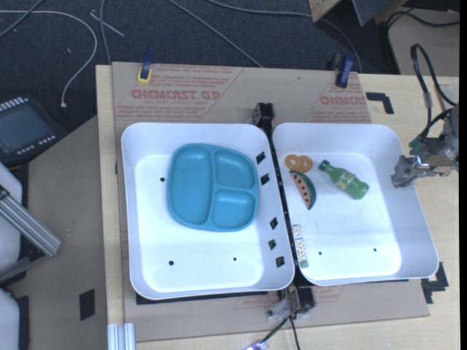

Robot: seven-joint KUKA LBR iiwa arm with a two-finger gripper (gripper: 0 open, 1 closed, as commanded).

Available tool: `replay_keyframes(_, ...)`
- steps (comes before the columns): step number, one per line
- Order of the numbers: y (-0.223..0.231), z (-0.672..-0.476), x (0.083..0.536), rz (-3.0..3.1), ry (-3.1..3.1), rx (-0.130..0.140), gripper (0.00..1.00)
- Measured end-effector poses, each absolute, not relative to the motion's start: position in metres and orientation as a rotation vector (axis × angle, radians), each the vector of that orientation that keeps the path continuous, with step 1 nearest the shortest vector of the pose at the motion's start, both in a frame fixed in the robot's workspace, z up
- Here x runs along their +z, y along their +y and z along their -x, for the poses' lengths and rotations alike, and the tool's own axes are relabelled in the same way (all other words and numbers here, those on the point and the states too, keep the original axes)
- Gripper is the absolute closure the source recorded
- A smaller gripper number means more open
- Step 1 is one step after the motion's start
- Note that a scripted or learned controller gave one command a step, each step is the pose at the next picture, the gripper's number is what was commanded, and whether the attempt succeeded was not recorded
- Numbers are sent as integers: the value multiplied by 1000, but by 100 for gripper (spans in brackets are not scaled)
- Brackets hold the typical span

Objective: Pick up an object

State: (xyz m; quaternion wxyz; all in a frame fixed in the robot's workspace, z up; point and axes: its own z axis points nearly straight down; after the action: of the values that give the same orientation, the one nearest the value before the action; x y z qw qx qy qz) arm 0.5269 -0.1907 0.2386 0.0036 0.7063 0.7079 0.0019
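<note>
Camera view: the gripper (403, 173) sits at the right edge of the frame, over the right bin's (408, 235) right rim, holding nothing; whether it's apart or together, I can't tell. In that bin's upper left lie a pretzel (298, 163), a watermelon slice (306, 189) and a green bottle (344, 179), close together. A blue plate (213, 187) fills the left bin (146, 246).

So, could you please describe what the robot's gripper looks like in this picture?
The gripper is a small grey metal piece, seen at the right rim of the right bin. Behind it sits a blocky grey and tan wrist part, with thin dark cables looping above it. It is too small and blurred to make out any markings.
</note>
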Motion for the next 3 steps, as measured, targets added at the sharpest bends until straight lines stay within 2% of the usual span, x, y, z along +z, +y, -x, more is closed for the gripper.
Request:
replay_keyframes(1, -191, -528, 247, -2219, 2221, 2, 100)
replay_keyframes(3, -77, -539, 223, -2217, 2232, 1, 100)
